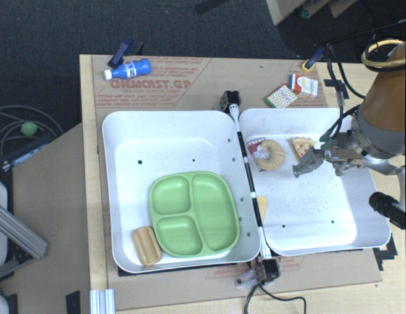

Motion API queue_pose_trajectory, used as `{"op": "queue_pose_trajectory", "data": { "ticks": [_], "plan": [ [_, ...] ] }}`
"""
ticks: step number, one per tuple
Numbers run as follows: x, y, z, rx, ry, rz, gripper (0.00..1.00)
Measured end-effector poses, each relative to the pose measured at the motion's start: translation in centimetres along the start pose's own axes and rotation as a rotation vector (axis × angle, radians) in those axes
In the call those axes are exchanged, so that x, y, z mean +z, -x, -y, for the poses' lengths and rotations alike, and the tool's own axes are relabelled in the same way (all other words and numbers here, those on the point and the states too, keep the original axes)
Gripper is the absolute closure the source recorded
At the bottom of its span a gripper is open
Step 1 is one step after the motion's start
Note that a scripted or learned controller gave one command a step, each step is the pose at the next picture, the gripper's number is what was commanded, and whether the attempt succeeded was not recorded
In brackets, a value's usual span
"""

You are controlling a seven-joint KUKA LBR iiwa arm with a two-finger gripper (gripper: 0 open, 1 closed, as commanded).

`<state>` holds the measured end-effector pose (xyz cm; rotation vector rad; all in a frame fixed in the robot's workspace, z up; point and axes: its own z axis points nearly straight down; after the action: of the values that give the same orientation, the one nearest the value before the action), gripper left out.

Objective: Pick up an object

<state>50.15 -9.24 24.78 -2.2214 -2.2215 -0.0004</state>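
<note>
In the right bin (321,231), near its far left corner, lie a tan ring-shaped pastry (274,156), a small red-and-white packet (257,147) touching it on the left, and an orange wedge like a pizza slice (299,147). My gripper (306,165) reaches in from the right and hangs just right of the pastry and below the wedge, low over the bin floor. Nothing shows in its grasp. In the left bin (124,142) sit a green divided plate (193,212) and a tan bread-like piece (146,245) at the plate's lower left.
On the bench behind the bins lie a blue-and-white bottle (128,69) and small printed boxes (291,91). A yellow scrap (261,206) sits at the divider between the bins. The grey arm (383,120) fills the right bin's far right side.
</note>
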Motion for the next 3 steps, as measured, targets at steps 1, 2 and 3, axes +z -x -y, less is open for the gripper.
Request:
{"op": "queue_pose_trajectory", "data": {
  "ticks": [1,2,3],
  "plan": [
    [6.8,5.7,-4.5,0.001,-0.002,0.000,0.00],
    [11.3,10.1,-11.9,0.000,0.000,0.001,0.00],
    [16.2,7.6,-13.5,-0.001,-0.003,-0.001,0.00]
  ]
}}
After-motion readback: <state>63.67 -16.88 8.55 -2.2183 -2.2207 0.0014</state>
